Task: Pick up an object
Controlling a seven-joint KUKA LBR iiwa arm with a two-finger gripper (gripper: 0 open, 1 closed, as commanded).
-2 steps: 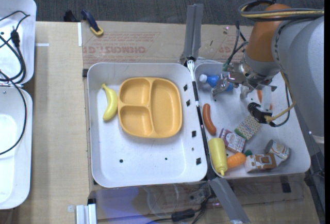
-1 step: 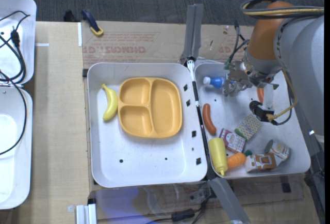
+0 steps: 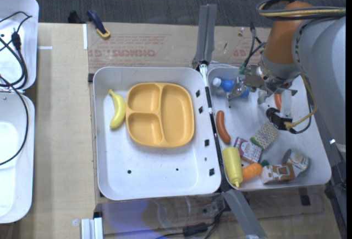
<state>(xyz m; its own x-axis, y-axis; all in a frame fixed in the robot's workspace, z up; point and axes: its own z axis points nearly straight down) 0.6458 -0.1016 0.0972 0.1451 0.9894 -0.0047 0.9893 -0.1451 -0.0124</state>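
Observation:
The right bin (image 3: 316, 144) holds several small items. A red sausage (image 3: 223, 126) lies near its left wall, and a yellow mustard bottle (image 3: 232, 165) lies at the front left with an orange carrot (image 3: 252, 171) beside it. A brown and white carton (image 3: 278, 173), a small can (image 3: 297, 159), a patterned packet (image 3: 265, 134) and a pink box (image 3: 250, 150) are scattered nearby. A blue and white item (image 3: 220, 83) sits in the back left corner. My gripper (image 3: 241, 91) hangs low over the back of this bin, just right of the blue item.
The left bin (image 3: 110, 166) holds a yellow divided plate (image 3: 160, 114) and a banana (image 3: 117, 110). A grey divider post (image 3: 206, 34) rises between the bins at the back. Cables loop from the wrist (image 3: 286, 119). White tubs (image 3: 14, 122) stand at the far left.

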